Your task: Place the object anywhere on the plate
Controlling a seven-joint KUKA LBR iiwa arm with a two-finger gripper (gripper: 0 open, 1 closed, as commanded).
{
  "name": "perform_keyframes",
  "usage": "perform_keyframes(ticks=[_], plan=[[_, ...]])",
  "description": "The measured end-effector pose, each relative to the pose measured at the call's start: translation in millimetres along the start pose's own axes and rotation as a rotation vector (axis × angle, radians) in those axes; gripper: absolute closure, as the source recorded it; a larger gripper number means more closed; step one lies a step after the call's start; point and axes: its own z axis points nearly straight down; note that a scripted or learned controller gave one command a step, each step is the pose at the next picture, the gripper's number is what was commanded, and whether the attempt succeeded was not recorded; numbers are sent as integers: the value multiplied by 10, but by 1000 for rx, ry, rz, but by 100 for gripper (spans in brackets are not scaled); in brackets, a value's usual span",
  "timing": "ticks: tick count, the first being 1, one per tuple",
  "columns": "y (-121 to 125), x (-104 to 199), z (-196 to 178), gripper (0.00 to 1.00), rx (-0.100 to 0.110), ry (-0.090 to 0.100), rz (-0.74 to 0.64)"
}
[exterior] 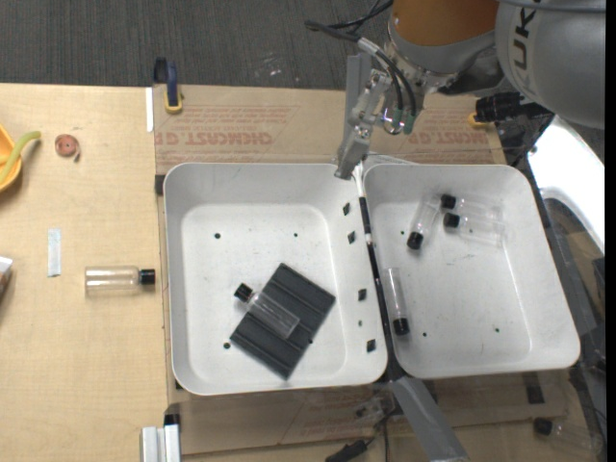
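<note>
The gripper (348,166) hangs over the rear rim where the two white bins meet, arm coming in from upper right w/ the orange band (445,8) above the wrist. The fingers look drawn together into one narrow point, tilted down and to the left; nothing seen btwn them. Tip sits just above the divider, at the back corner of the left bin (183,287).

Task obj: a clear vial w/ black cap (262,303) lies on its side in the left bin, well below and left of the fingers, toward the front. It rests on top of the dark ribbed plate (289,327), a flat black rectangle turned at an angle on the bin floor. The vial's capped end pokes off the plate's upper left edge; body lies across the plate.

Right bin (539,287), below and right of the fingers: three more clear vials w/ black caps. Two (421,224) (472,221) lie near each other toward the back, close below the fingers. A third (396,301) lies along the left wall, cap toward the front.

Far left of the fingers, outside the bins on the wood bench (87,354): another clear bottle (117,278) on its side, a small white strip (54,253), a small round pink piece (65,145).
</note>
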Motion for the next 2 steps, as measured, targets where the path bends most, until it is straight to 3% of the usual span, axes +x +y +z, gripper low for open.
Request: perform_keyframes(ticks=[1, 2], plan=[[-819, -160, -780, 0, 0, 1, -171], [-1669, 267, -1185, 0, 0, 2, -456]])
